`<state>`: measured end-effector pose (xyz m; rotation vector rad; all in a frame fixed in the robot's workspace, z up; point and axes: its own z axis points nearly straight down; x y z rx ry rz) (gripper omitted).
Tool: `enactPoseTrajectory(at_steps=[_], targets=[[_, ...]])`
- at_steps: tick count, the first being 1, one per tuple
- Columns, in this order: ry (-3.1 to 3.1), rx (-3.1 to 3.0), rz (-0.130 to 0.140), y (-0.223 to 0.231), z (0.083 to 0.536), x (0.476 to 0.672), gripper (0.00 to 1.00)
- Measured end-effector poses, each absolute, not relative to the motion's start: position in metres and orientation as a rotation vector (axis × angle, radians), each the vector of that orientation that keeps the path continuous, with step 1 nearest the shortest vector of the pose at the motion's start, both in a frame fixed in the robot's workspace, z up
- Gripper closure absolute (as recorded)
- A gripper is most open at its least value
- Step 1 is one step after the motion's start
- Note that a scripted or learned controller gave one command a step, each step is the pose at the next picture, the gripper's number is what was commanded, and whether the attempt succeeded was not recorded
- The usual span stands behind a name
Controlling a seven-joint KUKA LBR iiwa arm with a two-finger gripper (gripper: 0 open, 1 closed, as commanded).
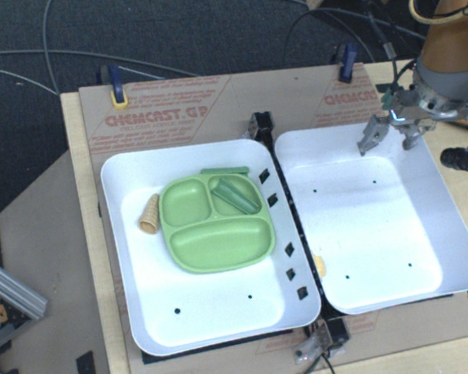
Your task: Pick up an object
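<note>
Gripper spread apart, holding nothing, over right shallow white plastic bin far edge. Green divided plastic plate in left bin; brown board tabletop, dark carpet around.

Grey arm with orange band above wrist, entering from upper right; wrist angled down and leftward; two-finger gripper at end, fingers spread apart, pointing down, nothing between them
</note>
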<state>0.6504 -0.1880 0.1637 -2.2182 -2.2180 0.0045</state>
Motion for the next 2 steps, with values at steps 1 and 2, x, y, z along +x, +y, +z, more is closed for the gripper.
enactPoseTrajectory(at_steps=[1, 2], targets=[[-2.218, -2.217, 0.004, -0.19, 0.121, 0.652, 0.0], [-2.22, -2.216, 0.004, -0.189, 0.083, 0.651, 0.0]])
